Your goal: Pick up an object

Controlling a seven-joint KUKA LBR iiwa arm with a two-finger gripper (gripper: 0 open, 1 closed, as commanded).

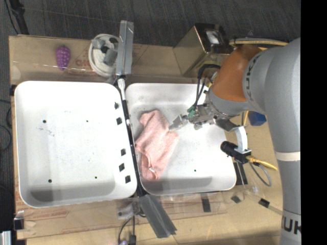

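Cloth [155, 143] (pink, crumpled) lies in right bin [214, 180]; state of jaws [176, 123] unclear.

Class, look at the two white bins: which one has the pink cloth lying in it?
The right bin, under the arm's gripper; the pink cloth lies against its left wall.

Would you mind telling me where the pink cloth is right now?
The pink cloth lies in the right bin, on its left side close to the divider between the bins, with the gripper at its upper right edge.
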